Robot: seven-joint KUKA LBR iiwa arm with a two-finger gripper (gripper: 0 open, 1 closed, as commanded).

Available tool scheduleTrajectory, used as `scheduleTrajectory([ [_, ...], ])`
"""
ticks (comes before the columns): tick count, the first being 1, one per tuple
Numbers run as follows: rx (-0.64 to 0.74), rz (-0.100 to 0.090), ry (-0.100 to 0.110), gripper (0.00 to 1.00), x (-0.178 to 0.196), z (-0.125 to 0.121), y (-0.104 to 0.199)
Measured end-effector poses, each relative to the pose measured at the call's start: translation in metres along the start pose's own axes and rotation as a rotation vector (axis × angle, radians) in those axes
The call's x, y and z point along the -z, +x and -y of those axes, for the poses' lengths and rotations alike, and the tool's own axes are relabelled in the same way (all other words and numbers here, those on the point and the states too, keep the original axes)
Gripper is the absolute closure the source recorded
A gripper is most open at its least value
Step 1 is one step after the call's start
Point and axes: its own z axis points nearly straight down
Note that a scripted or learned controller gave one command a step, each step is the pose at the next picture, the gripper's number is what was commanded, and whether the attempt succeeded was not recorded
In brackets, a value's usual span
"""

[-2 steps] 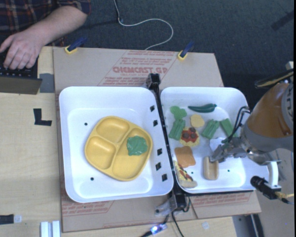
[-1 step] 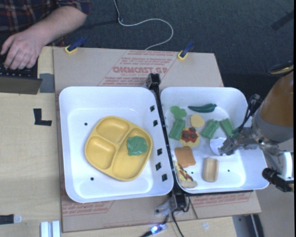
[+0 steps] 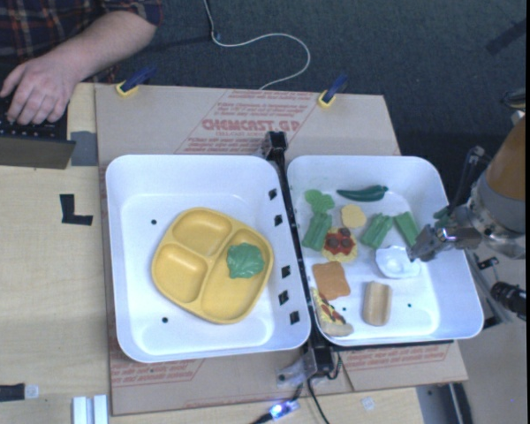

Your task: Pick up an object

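The right bin holds several toy foods: a dark green pepper, green stalks, a red and yellow piece, a small white cup, an orange slice and a tan bread roll. My gripper hangs low over the right side of this bin. Its tip is just right of the white cup and beside a green stalk. I see nothing lifted from the bin. In the left bin, a yellow divided plate carries a green leafy piece.
A person's hand rests at a keyboard at the top left, off the bins. Two clips pin the cardboard sheet under the bins. A white cable loops behind the bench. A black hinge strip separates the bins.
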Motion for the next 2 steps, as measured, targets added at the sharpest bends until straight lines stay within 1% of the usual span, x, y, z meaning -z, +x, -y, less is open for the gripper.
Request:
scheduleTrajectory([
  [1, 0.000, -0.002, 0.003, 1.00, 0.016, 0.000, 0.001],
  [2, 0.003, -0.002, 0.002, 1.00, 0.024, -0.032, 0.037],
])
